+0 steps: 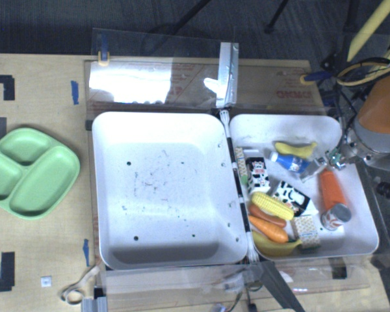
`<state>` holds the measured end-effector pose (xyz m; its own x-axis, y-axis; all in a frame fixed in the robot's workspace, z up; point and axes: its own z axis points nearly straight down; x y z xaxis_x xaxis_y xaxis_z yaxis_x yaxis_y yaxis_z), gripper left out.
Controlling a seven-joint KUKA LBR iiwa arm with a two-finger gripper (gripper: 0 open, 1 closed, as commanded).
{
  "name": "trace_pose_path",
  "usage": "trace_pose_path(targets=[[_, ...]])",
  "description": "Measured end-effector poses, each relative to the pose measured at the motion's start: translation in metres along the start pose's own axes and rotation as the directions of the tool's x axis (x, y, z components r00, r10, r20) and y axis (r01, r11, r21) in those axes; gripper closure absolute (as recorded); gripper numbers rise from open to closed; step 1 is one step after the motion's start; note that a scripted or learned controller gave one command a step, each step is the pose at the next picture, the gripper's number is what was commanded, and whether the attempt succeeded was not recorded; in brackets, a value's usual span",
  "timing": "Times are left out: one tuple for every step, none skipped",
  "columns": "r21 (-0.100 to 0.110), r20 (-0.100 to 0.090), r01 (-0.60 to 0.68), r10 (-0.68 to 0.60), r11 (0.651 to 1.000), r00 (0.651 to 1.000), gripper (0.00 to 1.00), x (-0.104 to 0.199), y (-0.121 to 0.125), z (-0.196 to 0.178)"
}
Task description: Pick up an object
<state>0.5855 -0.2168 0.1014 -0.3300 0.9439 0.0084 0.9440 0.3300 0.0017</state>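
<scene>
The right bin (351,239) holds a pile of small objects. A yellow banana-shaped toy (296,149) lies at the back, with a blue item (290,163) just in front of it. An orange cylinder (331,188) lies near the right wall, ending in a silver can-like piece (336,216). A corn cob (271,205), two carrots (268,227), a yellow banana (276,246) and a black-and-white card (293,197) fill the front left. My gripper (333,158) hangs over the bin's right rear, just right of the blue item and above the orange cylinder's top end.
The left bin (110,135) sits beside the right one, sharing a middle wall. A green divided plate (31,172) rests on the bench at far left. Clear panels stand behind the bins. Cables and a yellow hose lie at the upper right.
</scene>
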Motion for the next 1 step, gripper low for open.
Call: trace_pose_path(targets=[[0.021,0.003,0.167,-0.167,0.986,0.986,0.0,0.0285,0.0783,0.015]])
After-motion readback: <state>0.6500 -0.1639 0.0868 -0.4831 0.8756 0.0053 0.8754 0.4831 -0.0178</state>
